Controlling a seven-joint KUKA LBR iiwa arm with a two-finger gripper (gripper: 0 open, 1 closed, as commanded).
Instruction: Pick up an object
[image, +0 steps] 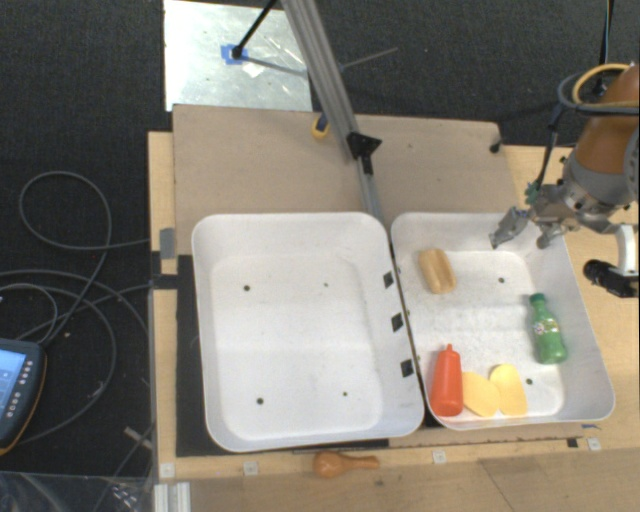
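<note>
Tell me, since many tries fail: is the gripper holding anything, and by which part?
Nothing is held. The gripper hovers over the right bin's far corner, fingers spread with nothing between them.

Arm came in at the right bin's far right corner: grey metal casing, rounded joint housings, wide orange band above the wrist (copper-toned under that light). Thin yellowish ring circled the top of the band, dark cable ran alongside it. Wrist section was paler grey, blocky, with small dark fittings. Gripper over the bin's far rim had two slim grey metal fingers. White-and-black attachment stuck out just beyond the bin's right rim.
</note>
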